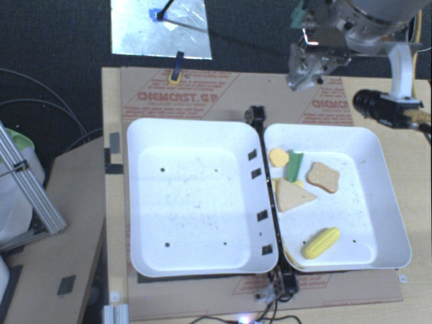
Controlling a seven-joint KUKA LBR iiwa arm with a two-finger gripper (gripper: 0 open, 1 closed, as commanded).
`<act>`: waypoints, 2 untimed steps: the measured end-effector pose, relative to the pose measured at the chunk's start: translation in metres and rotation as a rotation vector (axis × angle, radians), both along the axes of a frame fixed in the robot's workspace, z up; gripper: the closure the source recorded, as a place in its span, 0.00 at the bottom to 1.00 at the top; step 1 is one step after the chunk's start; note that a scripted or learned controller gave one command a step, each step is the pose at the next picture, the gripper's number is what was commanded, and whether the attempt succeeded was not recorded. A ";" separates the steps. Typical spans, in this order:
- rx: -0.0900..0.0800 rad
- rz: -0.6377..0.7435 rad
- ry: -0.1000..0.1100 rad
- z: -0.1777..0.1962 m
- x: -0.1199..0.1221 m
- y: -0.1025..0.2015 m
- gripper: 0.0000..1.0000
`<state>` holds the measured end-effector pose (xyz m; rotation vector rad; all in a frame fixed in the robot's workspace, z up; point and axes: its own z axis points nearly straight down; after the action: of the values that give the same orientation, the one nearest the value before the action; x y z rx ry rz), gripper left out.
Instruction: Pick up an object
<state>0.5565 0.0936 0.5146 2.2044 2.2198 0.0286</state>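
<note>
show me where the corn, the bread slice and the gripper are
corn [321,242], camera view, middle of the cob.
bread slice [323,177], camera view, centre of its face.
gripper [305,78], camera view, at its tip.

Arm [378,5] cut off by top edge.

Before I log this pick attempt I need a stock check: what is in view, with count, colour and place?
Bins: 2, white, side by side on the bench.
Toast slice: 1, brown, right bin.
Green stick: 1, green, right bin, beside the yellow round piece.
Yellow round piece: 1, yellow, right bin near the divider.
Wedge: 1, tan, right bin centre.
Corn cob: 1, yellow, right bin front.
Metal sheet: 1, silver, behind the bench.
Gripper: 1, grey, above the bench behind the right bin.
</note>
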 end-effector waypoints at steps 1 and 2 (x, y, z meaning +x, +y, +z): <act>-0.006 -0.007 0.035 -0.244 -0.004 0.004 1.00; -0.002 -0.004 0.012 -0.165 -0.007 -0.001 1.00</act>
<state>0.5500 0.0926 0.3500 2.2139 2.2212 0.0130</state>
